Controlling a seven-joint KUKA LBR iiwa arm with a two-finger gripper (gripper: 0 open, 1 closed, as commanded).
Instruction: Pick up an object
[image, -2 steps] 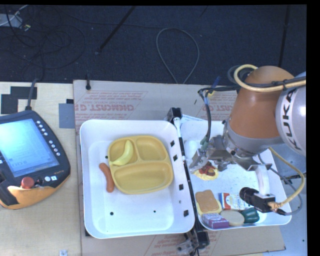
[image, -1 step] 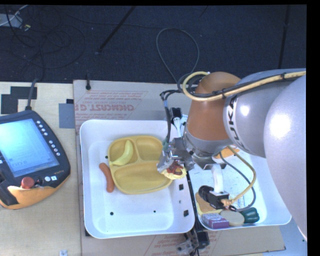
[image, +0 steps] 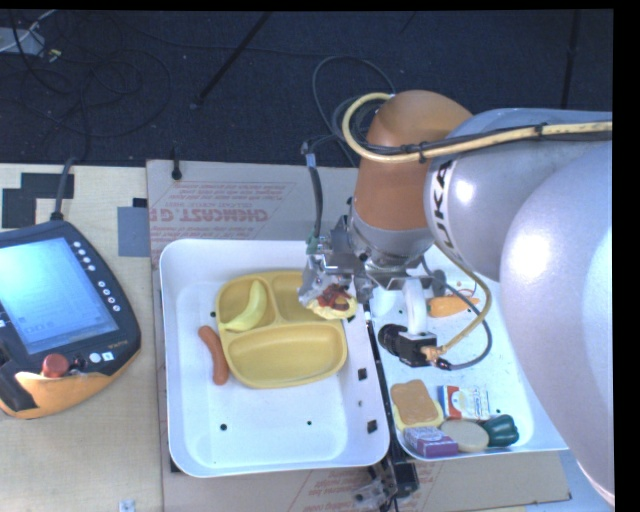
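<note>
The hand (image: 333, 285) is seen lowered over the upper right corner of a yellow divided plate (image: 283, 357) in the left bin (image: 190, 400), its grip state impossible to tell, with a small reddish-brown object (image: 335, 297) just beneath it, a banana (image: 247, 309) to its left and a sausage (image: 214, 355) farther left.

A dark carpet (image: 150, 80) with loose cables (image: 230, 60) lies behind the pale wooden bench (image: 80, 450).
</note>
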